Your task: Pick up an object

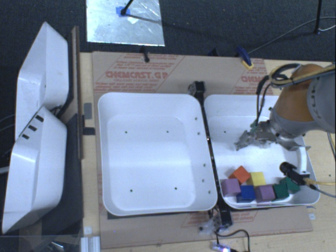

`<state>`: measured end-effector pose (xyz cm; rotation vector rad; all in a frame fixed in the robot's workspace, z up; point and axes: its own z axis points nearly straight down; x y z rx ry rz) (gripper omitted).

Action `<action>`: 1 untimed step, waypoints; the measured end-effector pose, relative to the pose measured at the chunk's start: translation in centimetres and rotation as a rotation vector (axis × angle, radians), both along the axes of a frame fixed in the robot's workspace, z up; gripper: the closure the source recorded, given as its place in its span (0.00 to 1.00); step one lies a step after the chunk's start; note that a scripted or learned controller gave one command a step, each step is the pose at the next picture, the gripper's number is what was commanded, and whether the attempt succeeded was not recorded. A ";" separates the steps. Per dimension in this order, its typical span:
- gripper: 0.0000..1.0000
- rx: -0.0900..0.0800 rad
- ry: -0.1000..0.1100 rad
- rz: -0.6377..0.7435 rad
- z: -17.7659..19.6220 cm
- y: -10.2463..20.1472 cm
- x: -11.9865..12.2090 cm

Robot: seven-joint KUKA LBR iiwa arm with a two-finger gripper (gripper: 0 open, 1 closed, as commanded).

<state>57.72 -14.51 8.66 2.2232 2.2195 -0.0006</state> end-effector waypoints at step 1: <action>0.00 0.000 -0.005 -0.025 3.9 2.1 3.6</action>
